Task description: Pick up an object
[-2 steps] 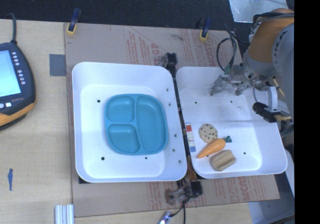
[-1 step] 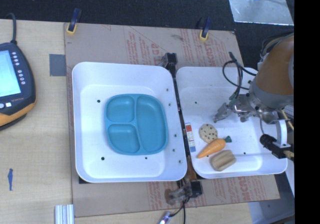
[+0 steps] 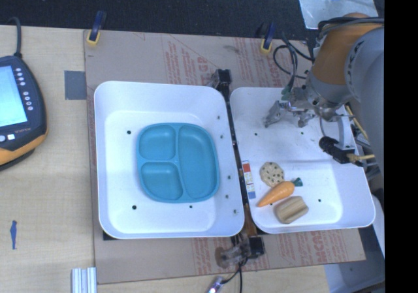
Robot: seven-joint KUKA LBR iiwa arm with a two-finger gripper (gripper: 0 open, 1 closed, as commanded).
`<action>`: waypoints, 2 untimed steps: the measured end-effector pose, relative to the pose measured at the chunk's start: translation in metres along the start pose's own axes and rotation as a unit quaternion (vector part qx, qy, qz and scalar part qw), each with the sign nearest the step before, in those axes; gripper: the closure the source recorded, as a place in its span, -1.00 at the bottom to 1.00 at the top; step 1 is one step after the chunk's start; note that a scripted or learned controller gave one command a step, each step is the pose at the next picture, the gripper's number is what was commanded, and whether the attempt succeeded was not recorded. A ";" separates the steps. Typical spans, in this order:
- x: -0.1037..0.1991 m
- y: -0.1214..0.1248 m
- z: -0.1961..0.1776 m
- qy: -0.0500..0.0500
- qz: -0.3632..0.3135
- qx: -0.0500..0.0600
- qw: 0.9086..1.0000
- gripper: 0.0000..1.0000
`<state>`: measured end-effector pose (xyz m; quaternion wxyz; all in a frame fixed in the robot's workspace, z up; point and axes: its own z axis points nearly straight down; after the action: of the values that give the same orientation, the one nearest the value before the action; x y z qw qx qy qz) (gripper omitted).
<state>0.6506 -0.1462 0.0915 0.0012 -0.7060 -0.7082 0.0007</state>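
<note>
The carrot lies near the front of the right bin. A cookie sits just behind it and a bread roll just in front, both very close. The claw hangs over the back of the same bin, well apart from the food, and nothing is in it. I cannot tell if it is open or closed. To do this well, it should come down over one food only, maybe the roll, and squeeze its middle. The left bin has a blue plate.
</note>
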 end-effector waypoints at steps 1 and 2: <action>0.040 -0.074 0.000 -0.001 -0.001 0.001 1.000 -1.00; 0.017 -0.175 0.001 0.000 -0.001 0.001 1.000 -1.00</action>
<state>0.4753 -0.1296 0.0912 0.0016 -0.7054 -0.7088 0.0017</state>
